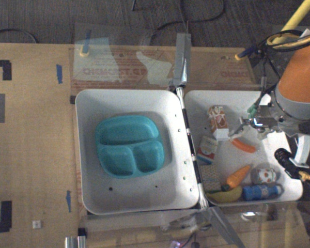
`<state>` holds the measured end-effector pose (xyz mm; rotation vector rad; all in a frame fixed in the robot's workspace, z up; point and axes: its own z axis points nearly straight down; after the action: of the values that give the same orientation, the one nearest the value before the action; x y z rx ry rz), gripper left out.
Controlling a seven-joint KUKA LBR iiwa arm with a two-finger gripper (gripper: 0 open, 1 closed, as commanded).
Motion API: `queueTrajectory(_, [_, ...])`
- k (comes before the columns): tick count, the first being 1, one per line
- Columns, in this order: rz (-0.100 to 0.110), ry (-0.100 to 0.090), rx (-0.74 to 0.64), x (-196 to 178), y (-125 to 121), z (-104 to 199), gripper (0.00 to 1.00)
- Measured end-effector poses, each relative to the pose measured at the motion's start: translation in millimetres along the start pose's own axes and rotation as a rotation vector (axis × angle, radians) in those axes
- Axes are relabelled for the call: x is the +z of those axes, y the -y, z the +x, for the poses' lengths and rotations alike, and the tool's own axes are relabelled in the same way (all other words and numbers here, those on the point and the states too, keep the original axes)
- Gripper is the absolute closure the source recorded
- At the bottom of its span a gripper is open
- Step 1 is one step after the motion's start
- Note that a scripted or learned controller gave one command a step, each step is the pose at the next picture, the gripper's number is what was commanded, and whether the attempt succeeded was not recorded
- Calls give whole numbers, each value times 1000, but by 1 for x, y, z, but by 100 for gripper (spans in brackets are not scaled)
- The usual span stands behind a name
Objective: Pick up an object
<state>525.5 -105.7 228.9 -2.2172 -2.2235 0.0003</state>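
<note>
- brown cardboard-covered bench (31, 138) sits over a dark carpet floor with black cables looping around up top, and bits of blue tape plus black corner marks are stuck on the cardboard.
- two shallow white bins side by side. the left white bin (88, 107) only has a teal plastic divided plate (129, 145) with three compartments, lying flat near the middle.
- the right white bin (294, 190) is where all the pickable stuff is: a small red and white carton (217, 121) near the top, a second smaller white carton (207, 149) just below it, a small orange carrot-shaped piece (243, 145) lying loose mid-bin, a bigger orange toy carrot (237, 175) lower down, a yellow toy banana (226, 194) along the bottom edge, a blue plastic bottle (262, 191) lying on its side, and a grey and white can (264, 175) with red spots right above the bottle.
- grey arm with the orange band (298, 84) comes in from the right, and the two-finger gripper (250, 123) hovers over the upper right part of that bin, just above the small orange piece and right beside the red and white carton.
- honestly can't tell from this angle what the tool itself is doing, too small and cluttered with wires. nothing looks lifted though, every item seems to be resting on the bin floor.
- so progress-wise i'd say the pick isn't done yet. it looks like the approach stage, and the descent, grab and lift are all left. closest candidates seem to be the small orange piece or the carton.
</note>
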Motion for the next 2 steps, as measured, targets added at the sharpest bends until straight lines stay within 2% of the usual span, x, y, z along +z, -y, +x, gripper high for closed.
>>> queueTrajectory(1, [-10,2,50,141,-10,-41,0])
queueTrajectory(2, [36,-1,36,143,-134,-52,0])
